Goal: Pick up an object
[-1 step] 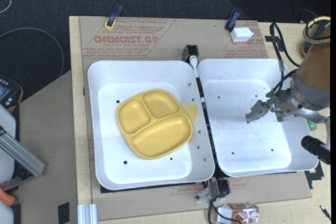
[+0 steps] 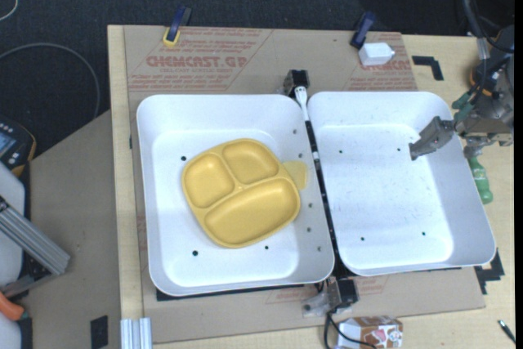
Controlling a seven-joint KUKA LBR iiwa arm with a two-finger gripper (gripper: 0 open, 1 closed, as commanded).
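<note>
Arm (image 2: 494, 106) cut by right edge

My one fixed camera looks down at a slant from above the bench (image 2: 245, 49), far enough back to frame both white bins (image 2: 155, 257) side by side, edge to edge.

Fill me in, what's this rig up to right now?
The arm's gripper is over the right bin, near its right wall, with nothing visibly between its fingers. A yellow divided plate lies in the left bin, well away from the gripper. No pick has happened yet.
</note>
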